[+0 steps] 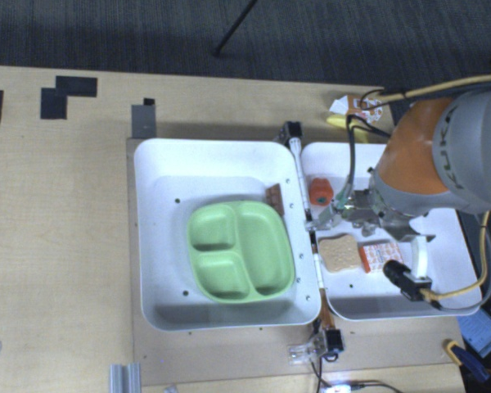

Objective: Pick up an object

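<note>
You see a bulky grey arm (475, 150) with an orange band (409, 150) above its wrist. Thin black, yellow and green cables (353, 142) trail along it, and the metal gripper (348, 211) looks grey and silver.

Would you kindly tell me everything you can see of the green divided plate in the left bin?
The green divided plate is pale green, looks like smooth plastic, and has rounded corners and three compartments: two smaller ones on its left side, one long one on its right. It lies flat and face up on the floor of the left bin, turned at a slight angle to the bin's walls. A small brown object sits at its upper right corner; whether they touch I cannot tell.
</note>
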`<control>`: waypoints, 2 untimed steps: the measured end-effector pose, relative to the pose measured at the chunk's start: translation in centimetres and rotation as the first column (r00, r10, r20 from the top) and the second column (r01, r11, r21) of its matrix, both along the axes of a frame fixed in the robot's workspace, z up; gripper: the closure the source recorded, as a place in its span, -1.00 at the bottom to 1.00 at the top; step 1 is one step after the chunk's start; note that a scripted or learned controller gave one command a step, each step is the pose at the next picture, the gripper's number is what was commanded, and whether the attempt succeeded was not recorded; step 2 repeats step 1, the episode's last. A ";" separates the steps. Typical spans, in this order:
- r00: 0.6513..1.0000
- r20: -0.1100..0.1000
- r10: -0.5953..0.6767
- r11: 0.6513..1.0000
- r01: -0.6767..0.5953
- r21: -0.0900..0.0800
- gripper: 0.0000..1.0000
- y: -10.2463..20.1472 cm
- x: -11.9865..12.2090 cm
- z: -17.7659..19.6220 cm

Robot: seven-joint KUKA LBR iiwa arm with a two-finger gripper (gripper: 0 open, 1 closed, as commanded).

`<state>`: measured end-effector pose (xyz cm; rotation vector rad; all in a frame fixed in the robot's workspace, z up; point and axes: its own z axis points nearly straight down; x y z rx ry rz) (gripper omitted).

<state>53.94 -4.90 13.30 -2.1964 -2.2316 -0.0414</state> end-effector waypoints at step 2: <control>1.000 0.000 0.000 1.000 0.000 0.000 -1.00 0.0 0.0 0.0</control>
